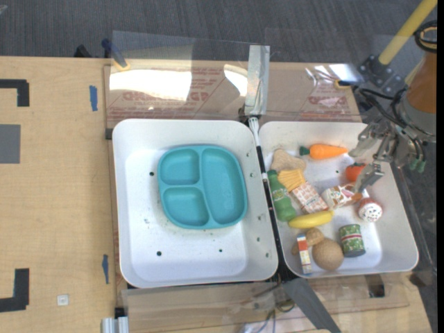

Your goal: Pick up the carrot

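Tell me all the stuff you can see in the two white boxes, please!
left bin: 1, white, left half of bench
divided plate: 1, teal, middle of left bin
right bin: 1, white, right half of bench
carrot: 1, orange, back of right bin
banana: 1, yellow, middle of right bin
green bottle: 1, green, left side of right bin
can: 1, green and red, front of right bin
round brown toy: 1, tan, front of right bin
gripper: 1, grey metal, over right side of right bin
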Controlling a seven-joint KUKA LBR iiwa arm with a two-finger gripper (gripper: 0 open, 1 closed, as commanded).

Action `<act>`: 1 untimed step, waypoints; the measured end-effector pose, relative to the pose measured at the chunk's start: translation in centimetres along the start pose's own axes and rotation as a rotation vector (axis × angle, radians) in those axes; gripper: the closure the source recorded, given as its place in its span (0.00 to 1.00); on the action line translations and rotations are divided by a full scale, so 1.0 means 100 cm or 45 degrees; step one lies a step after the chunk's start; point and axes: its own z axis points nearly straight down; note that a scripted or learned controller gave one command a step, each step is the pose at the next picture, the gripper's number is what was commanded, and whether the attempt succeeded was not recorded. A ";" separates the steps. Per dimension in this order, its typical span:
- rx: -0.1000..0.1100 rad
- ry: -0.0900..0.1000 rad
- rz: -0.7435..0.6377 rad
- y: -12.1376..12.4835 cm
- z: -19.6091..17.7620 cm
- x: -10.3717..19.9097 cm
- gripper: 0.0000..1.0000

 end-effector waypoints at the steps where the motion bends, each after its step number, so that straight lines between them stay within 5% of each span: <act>1: 0.000 -0.004 0.421 0.029 0.009 -0.061 0.00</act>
